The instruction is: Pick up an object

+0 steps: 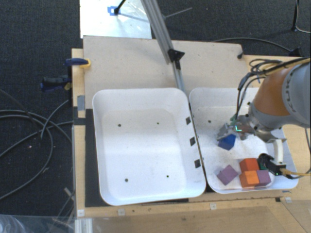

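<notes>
Your hand [227, 134] sits in the right bin [209, 103], touching the blue cube [226, 142]; its grip you cannot tell. A purple cube [226, 174] and orange blocks [250, 173] lie nearby.

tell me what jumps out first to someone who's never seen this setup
The grey arm with its orange band reaches in from the right, its gripper low over a blue block in the right-hand bin. Near that bin's front edge sits a bright cluster: a purple block set a little apart, and orange blocks packed against another purple one. The left bin is a broad white expanse beside it.
</notes>
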